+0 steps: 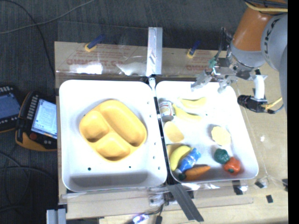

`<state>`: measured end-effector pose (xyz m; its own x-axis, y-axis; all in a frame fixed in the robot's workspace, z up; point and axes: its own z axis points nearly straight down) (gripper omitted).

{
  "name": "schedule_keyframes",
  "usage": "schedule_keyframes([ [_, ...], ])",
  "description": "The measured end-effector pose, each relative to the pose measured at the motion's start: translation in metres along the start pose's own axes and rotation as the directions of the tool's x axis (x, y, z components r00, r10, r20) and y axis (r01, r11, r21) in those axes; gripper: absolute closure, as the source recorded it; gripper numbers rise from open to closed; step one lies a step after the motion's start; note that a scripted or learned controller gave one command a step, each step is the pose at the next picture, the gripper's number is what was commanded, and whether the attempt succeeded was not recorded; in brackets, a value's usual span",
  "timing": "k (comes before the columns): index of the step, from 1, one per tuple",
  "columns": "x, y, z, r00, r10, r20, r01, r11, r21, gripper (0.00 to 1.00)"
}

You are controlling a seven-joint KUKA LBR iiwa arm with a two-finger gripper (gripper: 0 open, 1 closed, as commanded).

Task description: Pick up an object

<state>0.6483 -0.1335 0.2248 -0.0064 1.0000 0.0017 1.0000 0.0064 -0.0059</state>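
Observation:
My gripper (210,81) hangs over the far edge of the right bin (246,139), its two fingers spread open with nothing between them. Just below it in the bin lie pale yellow banana-like slices (192,101). Further down sit a small jar (164,108), two round yellow discs (174,132) (220,135), a yellow banana (177,156), a blue bottle (188,160), an orange carrot (198,171), a dark green piece (221,155) and a red tomato-like piece (232,165).
The left bin (70,171) holds a large yellow divided dish (112,129). A metal post (154,50) stands behind the divider between the bins. A handheld pendant (37,121) lies left of the bench.

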Motion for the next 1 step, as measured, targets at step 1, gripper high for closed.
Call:
schedule_keyframes([
  [1, -0.0018, -0.0017, 0.132, 0.997, 0.077, 0.003, -0.077, 0.997, -0.001, 0.0],
])
